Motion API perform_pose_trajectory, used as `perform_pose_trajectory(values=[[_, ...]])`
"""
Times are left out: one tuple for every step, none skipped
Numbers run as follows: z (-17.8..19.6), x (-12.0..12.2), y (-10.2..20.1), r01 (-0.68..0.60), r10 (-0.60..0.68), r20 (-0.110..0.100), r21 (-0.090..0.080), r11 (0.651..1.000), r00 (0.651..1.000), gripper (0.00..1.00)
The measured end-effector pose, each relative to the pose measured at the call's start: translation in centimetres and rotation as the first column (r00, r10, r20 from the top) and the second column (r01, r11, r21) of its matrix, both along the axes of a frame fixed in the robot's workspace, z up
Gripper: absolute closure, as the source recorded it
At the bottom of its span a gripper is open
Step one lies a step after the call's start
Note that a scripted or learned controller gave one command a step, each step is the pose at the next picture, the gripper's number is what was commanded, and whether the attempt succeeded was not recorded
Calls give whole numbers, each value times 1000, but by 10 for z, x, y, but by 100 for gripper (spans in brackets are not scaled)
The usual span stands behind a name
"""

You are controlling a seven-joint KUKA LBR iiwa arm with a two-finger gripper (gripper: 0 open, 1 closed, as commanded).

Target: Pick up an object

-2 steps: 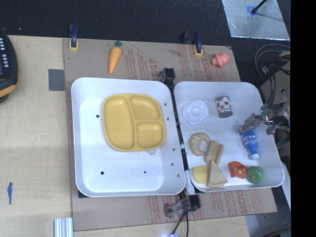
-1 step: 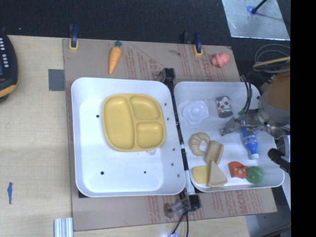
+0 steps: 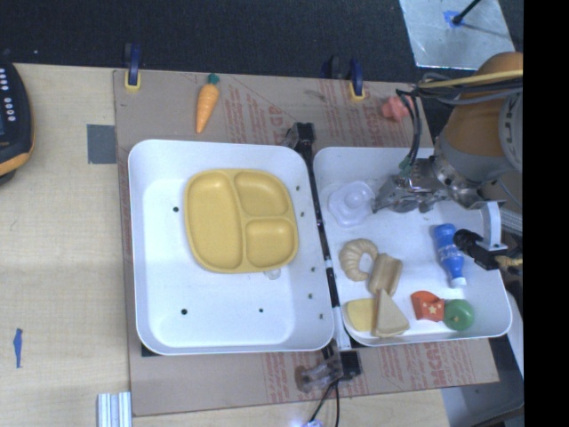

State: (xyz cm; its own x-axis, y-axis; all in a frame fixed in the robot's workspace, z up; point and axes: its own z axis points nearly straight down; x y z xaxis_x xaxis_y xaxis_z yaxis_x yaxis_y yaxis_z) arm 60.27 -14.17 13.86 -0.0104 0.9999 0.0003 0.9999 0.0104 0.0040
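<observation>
Two bins, and the gripper [image 3: 384,199] hangs over the right bin [image 3: 498,327] beside a clear cup [image 3: 351,199]; finger state, cannot tell. Blue bottle [image 3: 447,253] lies near-far, cap nearer

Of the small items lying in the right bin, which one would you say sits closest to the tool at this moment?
The clear plastic cup: it lies just left of the tool, while the blue bottle, pretzel and green ball lie farther down the bin.

Left bin [image 3: 160,238]: white
Divided plate [image 3: 240,219]: pale yellow
Toy carrot [image 3: 206,103]: orange, green top
Bottle [image 3: 447,252]: blue
Ball [image 3: 460,315]: green
Worktop [image 3: 62,265]: light wood grain
</observation>
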Motion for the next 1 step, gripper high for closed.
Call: perform_pose_trajectory(values=[[34,57,-53,5,-5,3,-5,1000,1000,0]])
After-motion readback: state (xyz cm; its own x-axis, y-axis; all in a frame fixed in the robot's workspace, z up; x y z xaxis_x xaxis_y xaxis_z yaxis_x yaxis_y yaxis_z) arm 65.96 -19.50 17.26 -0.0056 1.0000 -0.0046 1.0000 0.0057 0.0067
